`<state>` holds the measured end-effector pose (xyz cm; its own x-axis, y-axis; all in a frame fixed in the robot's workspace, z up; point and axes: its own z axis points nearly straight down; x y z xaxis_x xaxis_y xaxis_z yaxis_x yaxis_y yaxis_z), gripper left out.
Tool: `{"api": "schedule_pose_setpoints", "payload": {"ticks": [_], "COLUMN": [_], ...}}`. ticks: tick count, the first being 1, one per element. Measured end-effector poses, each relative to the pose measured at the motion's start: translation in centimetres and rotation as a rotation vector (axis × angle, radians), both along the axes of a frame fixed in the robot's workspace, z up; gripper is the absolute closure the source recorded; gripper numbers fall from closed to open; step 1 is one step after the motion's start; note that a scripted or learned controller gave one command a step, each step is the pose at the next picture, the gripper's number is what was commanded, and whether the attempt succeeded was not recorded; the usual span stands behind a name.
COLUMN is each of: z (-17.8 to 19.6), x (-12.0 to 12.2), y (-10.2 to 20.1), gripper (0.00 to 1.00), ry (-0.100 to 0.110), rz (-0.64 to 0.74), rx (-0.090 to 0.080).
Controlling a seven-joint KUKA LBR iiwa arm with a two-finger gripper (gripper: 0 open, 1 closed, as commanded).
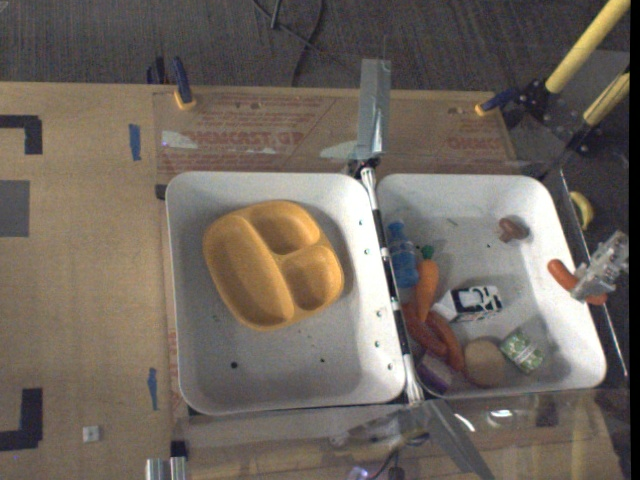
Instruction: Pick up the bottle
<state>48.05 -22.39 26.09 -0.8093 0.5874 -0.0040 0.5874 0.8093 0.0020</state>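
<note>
The bottle is small and blue and lies along the left wall of the right bin, its cap pointing to the far side. An orange carrot lies right beside it. A pale, blurred shape at the right bin's right rim looks like my gripper, far to the right of the bottle. It hangs over a red sausage-like piece at that rim. Nothing shows as held by it.
The right bin also holds a black-and-white carton, a brown potato, a green packet, red-orange sausages and a small brown lump. A yellow divided plate lies in the left bin.
</note>
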Motion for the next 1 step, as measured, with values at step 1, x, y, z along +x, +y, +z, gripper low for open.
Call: {"api": "schedule_pose_setpoints", "payload": {"ticks": [1], "z": [3.53], "x": [0.08], "y": [0.03], "gripper": [1.0], "ry": [-0.004], "rz": [0.268], "rx": [-0.004]}}
